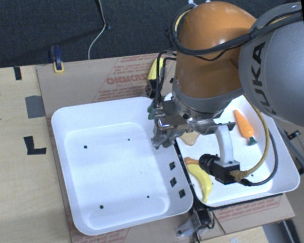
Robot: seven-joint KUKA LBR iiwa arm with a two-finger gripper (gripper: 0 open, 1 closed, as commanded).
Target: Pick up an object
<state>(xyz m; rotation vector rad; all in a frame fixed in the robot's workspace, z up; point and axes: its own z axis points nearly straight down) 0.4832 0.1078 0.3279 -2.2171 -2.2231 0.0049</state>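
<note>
Arm [233, 61] reaches in from the right, w/ its orange band bulking over the top of the right bin [286, 175]. End effector [190, 135] sits low over the inner edge of that bin, close to the wall shared w/ the left bin [114, 168]; its tip is hidden under the wrist hardware, so can't tell if it's wide, narrow or holding anything.

Objs to pick are all in the right bin. A carrot [244, 123], orange w/ a green end, lies toward the bin's far right side, just beside the arm. A banana [200, 180], yellow, lies near the bin's front left, touching or nearly touching a black piece of the arm's wrist fitting [220, 169]. A small tan item [190, 138] peeks out right under the wrist; too covered to say what it is.

Left bin shows a white floor w/ four small dark dots. Both bins rest on a brown cardboard sheet [107, 79] on the worktop [14, 182], which has black tape marks on its left part. A white cable [100, 30] runs across the dark backdrop at top.
</note>
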